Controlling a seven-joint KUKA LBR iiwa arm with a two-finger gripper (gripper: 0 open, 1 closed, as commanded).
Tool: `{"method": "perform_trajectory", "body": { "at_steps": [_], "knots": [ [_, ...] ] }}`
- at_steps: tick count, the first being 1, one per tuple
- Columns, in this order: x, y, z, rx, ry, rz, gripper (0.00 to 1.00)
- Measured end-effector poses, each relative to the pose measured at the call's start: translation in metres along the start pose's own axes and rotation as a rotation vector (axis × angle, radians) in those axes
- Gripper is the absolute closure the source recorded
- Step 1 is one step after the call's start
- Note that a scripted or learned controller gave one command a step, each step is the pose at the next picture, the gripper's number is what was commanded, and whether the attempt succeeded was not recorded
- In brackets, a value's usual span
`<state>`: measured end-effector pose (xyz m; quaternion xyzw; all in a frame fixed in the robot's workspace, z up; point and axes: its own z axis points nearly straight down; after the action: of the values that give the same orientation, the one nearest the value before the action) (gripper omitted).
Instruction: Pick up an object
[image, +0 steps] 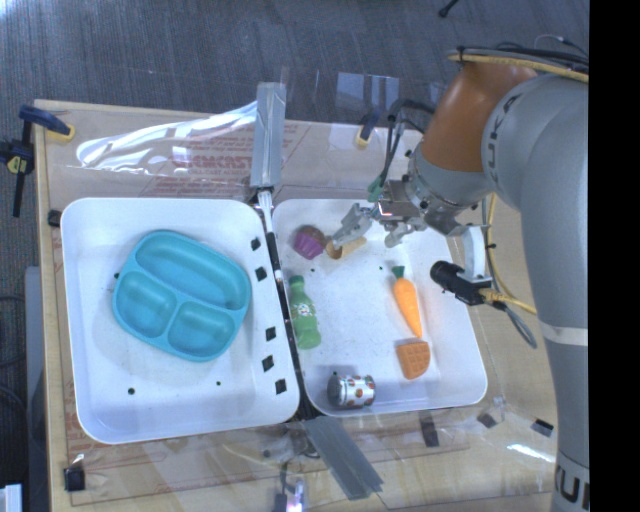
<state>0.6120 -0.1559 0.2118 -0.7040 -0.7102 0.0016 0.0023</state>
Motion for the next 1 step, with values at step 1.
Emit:
{"method": "perform_trajectory", "body": {
  "at_steps": [1],
  "knots": [
    [-0.0551,-0.0032,-0.0119,-0.003,-0.001,-0.057,0.00]
  ]
}}
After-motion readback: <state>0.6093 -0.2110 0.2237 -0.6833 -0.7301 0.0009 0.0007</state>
